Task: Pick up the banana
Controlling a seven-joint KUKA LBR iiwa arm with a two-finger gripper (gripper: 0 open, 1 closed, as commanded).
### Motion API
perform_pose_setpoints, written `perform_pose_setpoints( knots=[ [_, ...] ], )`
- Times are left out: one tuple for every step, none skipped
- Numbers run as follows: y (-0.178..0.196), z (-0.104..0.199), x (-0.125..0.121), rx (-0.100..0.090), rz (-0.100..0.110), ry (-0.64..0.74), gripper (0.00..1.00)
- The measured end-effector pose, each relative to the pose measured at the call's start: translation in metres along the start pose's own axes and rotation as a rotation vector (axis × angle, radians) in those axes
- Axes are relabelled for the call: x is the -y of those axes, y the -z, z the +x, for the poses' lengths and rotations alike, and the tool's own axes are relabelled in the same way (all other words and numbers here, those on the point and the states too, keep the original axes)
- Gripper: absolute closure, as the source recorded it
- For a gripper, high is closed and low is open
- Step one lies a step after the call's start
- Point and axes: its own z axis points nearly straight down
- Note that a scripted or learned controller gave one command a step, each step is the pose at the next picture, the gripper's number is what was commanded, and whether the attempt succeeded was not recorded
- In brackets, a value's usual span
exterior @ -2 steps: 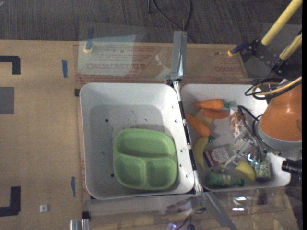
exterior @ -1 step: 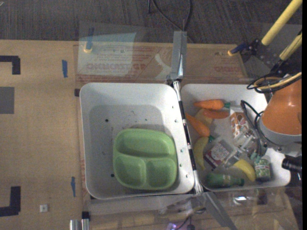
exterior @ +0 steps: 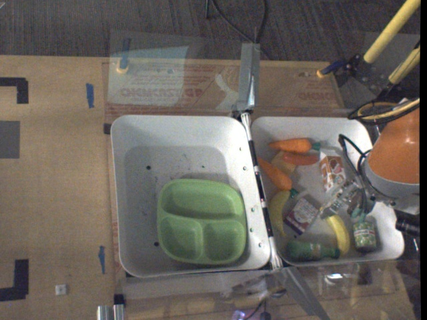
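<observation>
Gripper (exterior: pixel 341 202), finger state impossible to tell, low in right bin (exterior: pixel 387 249): best lowered squarely astride banana (exterior: pixel 340 232), clear of neighbouring green bottle (exterior: pixel 312 250).

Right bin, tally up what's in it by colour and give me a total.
In the right bin, as far as the view lets me tell:
Orange carrots: 3
Yellow bananas: 2
Green bottles: 2
Printed packets: 2
Total: 9
</observation>
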Motion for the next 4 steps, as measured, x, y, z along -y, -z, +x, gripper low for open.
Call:
perform_pose_setpoints(
  knots=[
    [0.019,0.020,0.013,-0.022,0.010,0.085,1.00],
    [0.029,0.019,0.012,-0.017,0.007,0.083,1.00],
    [0.039,0.017,0.011,-0.012,0.003,0.080,1.00],
    [0.039,0.017,0.011,-0.012,0.003,0.080,0.00]
  ],
)
